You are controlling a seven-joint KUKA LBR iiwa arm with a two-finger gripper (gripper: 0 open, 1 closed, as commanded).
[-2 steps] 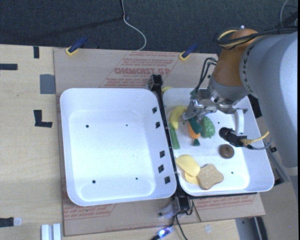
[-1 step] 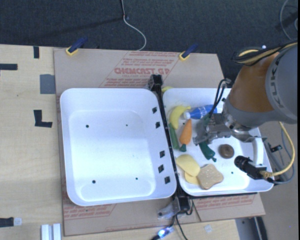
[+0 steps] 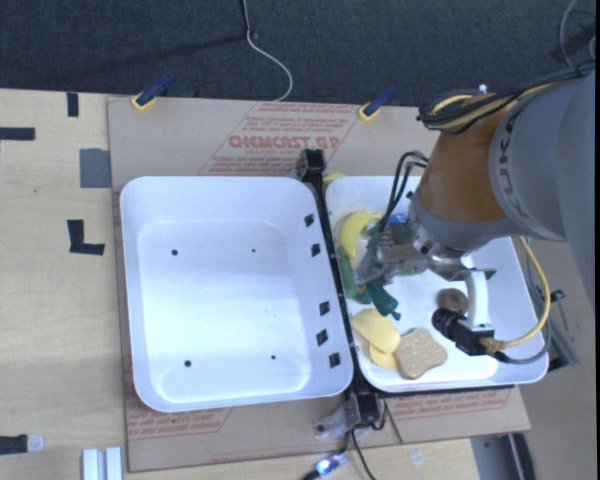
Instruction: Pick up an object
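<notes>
**Status: approach stage; no grasp confirmed.**

1. Candidate object. A green object (image 3: 368,290) lies on the floor of the right-hand bin (image 3: 505,268), against that bin's left wall and about midway along it. It is the item closest to the tool, so it is the likely target. It rests in the bin and is not lifted.

2. Tool. The gripper (image 3: 385,258) is lowered into the right-hand bin, just above and touching or nearly touching the green object. Which of the two cannot be determined. Whether the tool is apart, together or clamped on anything cannot be told either, because the wrist body hides the working end.

3. Other contents of the right-hand bin:
   - a yellow banana-shaped item (image 3: 352,231), at the left wall towards the far end;
   - two pale yellow pieces (image 3: 375,330), at the left wall towards the near end;
   - a tan bread-like slice (image 3: 420,354), at the near wall;
   - a small brown round item (image 3: 452,298), near the middle of the floor.

4. The left-hand bin (image 3: 220,298) adjoins the right-hand bin's left wall.

5. Remaining steps, as judged: secure a grip on one item, then raise it off the floor of the right-hand bin. Crowding along the left wall may obstruct closure.
</notes>
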